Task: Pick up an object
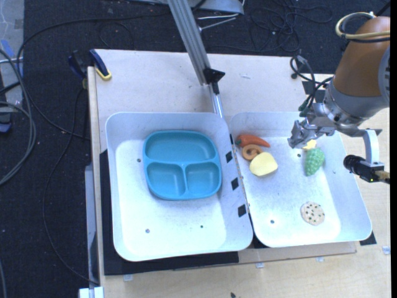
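robot lab — floor cables (43, 135), bench-mounted bins (118, 166)

No legible text or labels

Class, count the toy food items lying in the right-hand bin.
4: carrot at the back left, yellow piece beside it, green grapes below the gripper, cookie in front. The gripper may hide more.

You have a pale wooden bench (155, 73) bearing two shallow white plastic bins side by side, the left bin (124, 228) and the right bin (347, 222). A sky-blue three-compartment plastic plate (183, 165) lies flat in the left bin. Small black tabs (236, 182) sit along the seam between the bins. A slanted grey aluminium strut (189, 33) meets the bench at the far side. A blue-and-yellow clamp (99, 66) grips the far left corner. Black cables (43, 135) trail over the dark floor on the left.
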Controlling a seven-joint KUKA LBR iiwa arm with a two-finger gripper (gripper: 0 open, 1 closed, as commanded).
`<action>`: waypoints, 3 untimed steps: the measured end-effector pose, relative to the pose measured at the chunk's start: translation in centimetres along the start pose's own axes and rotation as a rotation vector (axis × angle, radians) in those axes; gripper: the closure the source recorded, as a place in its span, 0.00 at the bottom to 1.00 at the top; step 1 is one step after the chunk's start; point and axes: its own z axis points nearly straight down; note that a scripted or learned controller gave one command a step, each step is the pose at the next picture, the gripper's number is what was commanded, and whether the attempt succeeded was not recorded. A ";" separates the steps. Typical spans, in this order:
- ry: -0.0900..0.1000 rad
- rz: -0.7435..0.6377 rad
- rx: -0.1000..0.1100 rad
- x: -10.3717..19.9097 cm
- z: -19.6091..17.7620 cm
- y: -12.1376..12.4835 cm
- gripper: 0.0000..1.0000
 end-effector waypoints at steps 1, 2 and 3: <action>0.000 -0.001 0.000 4.7 1.1 -1.8 1.00; 0.000 -0.001 0.000 10.0 1.7 -4.4 1.00; 0.000 -0.002 0.001 14.8 2.3 -6.2 1.00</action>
